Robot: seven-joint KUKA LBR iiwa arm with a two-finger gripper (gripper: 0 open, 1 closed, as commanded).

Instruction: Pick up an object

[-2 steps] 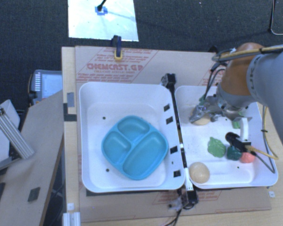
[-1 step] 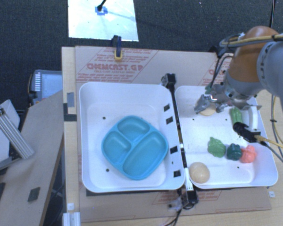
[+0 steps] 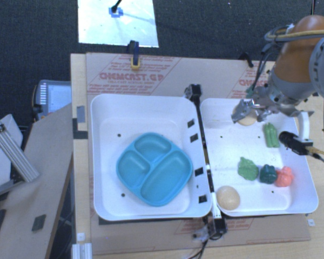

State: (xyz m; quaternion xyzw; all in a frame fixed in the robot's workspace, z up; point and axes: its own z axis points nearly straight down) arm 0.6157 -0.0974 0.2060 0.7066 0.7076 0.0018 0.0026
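While the gripper [image 3: 243, 114] sat low at the back of the right bin [image 3: 308, 198], you could not tell how far its jaws stood open, nor whether they had anything. Left to right: blue divided plate [image 3: 154, 169] in the left bin [image 3: 105, 117], well left of the jaws; pale round item [image 3: 228, 197] well in front of them; a pale object [image 3: 248, 121] touching or just beside the jaws, half hidden; green pieces [image 3: 248, 169], [image 3: 270, 135], a dark green one [image 3: 268, 174] and an orange one [image 3: 284, 177] further right. My read: approach done, grasp unconfirmed, lift still to do.
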